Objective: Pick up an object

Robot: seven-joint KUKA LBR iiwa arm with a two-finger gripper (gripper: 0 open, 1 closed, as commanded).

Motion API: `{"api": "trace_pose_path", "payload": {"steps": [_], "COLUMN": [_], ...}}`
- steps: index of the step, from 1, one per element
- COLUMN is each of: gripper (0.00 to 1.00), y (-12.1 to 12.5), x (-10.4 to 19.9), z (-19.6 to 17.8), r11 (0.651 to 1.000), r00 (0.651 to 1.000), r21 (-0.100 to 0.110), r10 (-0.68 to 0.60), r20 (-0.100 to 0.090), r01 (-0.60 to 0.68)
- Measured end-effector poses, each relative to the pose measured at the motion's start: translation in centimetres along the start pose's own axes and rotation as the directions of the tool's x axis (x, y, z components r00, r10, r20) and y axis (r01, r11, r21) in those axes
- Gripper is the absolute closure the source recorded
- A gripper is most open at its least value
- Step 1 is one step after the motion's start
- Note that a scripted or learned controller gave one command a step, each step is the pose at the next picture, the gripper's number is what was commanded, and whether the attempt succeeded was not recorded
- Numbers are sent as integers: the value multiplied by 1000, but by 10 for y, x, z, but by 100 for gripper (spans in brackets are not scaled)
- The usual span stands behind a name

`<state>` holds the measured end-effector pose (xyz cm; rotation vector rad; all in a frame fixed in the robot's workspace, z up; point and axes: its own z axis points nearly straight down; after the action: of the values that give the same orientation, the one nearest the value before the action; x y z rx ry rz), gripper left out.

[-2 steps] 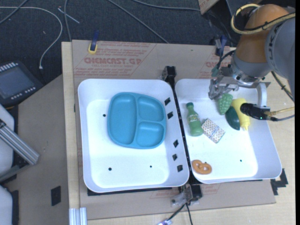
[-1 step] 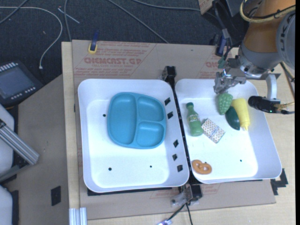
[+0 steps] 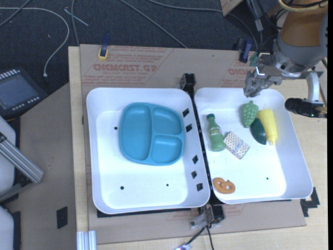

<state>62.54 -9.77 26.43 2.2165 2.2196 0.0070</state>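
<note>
The counter [image 3: 156,61] is a brown board with red lettering along its far side, and it carries two shallow white bins side by side. The left bin [image 3: 104,191] holds a blue divided plate [image 3: 152,133], lying flat in the middle toward the far half, its three compartments facing up. The right bin [image 3: 291,181] holds the smaller things. The grey arm [image 3: 304,30], with its orange section above the wrist, comes in at the upper right, and its gripper [image 3: 255,87] hangs over the far edge of the right bin, just beyond the green grapes; whether it is spread or pressed together I cannot tell, and nothing is seen between its tips.

In the right bin, a yellow bottle [image 3: 268,123] lies lengthwise near the right side, with a dark green vegetable [image 3: 258,132] touching its left flank. The green grapes [image 3: 249,113] sit just left of the yellow bottle's top end. A green bottle [image 3: 214,133] lies near the bin's left wall. A small checkered box [image 3: 236,144] lies tilted just right of the green bottle's lower end. A pretzel [image 3: 223,185] rests apart from the rest, near the front left corner of the right bin
</note>
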Motion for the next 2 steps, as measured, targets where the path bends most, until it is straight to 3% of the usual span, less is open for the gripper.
{"api": "trace_pose_path", "payload": {"steps": [2], "gripper": [100], "y": [-50], "x": [96], "z": [33], "r11": [1000], "r00": [1000], "r21": [12], "r10": [-3], "r20": [-3], "r01": [3]}}
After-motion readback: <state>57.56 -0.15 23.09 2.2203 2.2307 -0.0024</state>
